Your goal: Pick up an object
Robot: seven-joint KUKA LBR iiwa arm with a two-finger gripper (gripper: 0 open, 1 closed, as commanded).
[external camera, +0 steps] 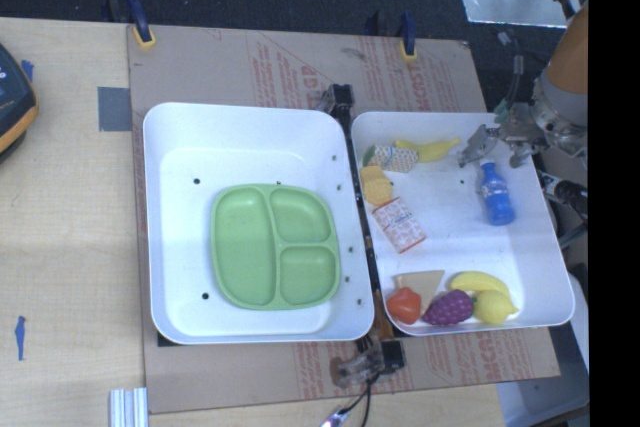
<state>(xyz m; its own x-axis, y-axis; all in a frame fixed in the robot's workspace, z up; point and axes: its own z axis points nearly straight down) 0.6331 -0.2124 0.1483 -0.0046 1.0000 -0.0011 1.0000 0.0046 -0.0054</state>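
The right bin (pixel 530 260) holds several small objects. A blue bottle (pixel 495 194) lies near its far right side. A red-and-white packet (pixel 399 223) lies near the left wall, with a yellow block (pixel 376 186) above it. A yellow piece (pixel 436 150) and a small printed packet (pixel 397 158) sit at the far edge. At the near edge are a red tomato (pixel 404 305), purple grapes (pixel 449 308), a banana (pixel 480 282), a lemon (pixel 494 307) and a tan wedge (pixel 422 282). My gripper (pixel 500 143) hovers over the bin's far right corner, just above the bottle, its fingers spread open with nothing between them.
The left bin (pixel 180 215) holds a green divided plate (pixel 275 246). Both bins rest on a cardboard sheet (pixel 250 65) clamped to the bench. A dark device (pixel 12 100) sits at the far left edge.
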